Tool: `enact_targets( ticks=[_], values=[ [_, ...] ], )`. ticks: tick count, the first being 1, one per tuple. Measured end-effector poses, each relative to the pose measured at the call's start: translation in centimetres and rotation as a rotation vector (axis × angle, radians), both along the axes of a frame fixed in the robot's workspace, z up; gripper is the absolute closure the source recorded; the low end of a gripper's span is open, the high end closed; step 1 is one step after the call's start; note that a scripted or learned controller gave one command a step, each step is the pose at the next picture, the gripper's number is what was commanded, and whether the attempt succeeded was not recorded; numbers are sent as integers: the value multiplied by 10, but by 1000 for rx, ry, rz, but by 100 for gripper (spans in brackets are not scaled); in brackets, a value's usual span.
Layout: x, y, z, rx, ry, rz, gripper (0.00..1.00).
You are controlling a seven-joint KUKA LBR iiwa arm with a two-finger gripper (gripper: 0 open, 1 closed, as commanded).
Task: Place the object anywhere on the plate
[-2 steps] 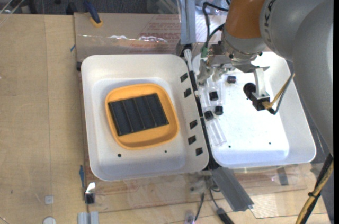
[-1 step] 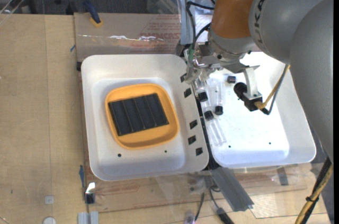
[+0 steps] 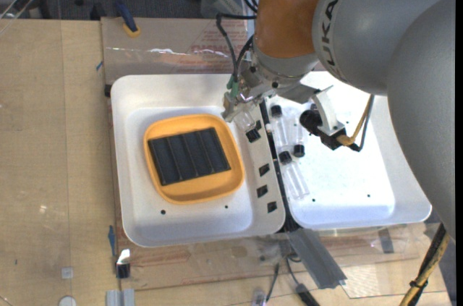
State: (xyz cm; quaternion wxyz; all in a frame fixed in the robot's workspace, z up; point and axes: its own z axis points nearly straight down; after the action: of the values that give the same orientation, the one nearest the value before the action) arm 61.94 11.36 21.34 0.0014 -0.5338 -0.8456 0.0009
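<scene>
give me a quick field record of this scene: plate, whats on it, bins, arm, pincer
plate: orange plate with rounded corners, lying in the left bin
on plate: dark ribbed slab lying flat at its middle
right bin: right bin, small dark bits near the divider
arm: grey arm with orange band, over the bins' far edge
pincer: pincer above the plate's far right corner; finger state unclear

Black ribbed slab (image 3: 189,157) lying flat on orange plate (image 3: 233,153), left bin

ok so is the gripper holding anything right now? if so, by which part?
Cannot be told. The gripper sits at the back right corner of the orange plate; the black slatted object lies on the plate.
</scene>
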Motion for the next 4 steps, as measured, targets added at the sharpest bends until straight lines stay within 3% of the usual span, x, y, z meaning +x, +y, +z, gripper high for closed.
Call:
enact_targets(
  ticks=[1, 2, 3, 4],
  values=[
    [8, 1, -27, 0, 0, 144, 100],
    [9, 0, -17, 1, -3, 142, 100],
    [18, 12, -14, 0, -7, 261, 100],
    [-1, 23, -5, 1, -2, 405, 100]
  ],
)
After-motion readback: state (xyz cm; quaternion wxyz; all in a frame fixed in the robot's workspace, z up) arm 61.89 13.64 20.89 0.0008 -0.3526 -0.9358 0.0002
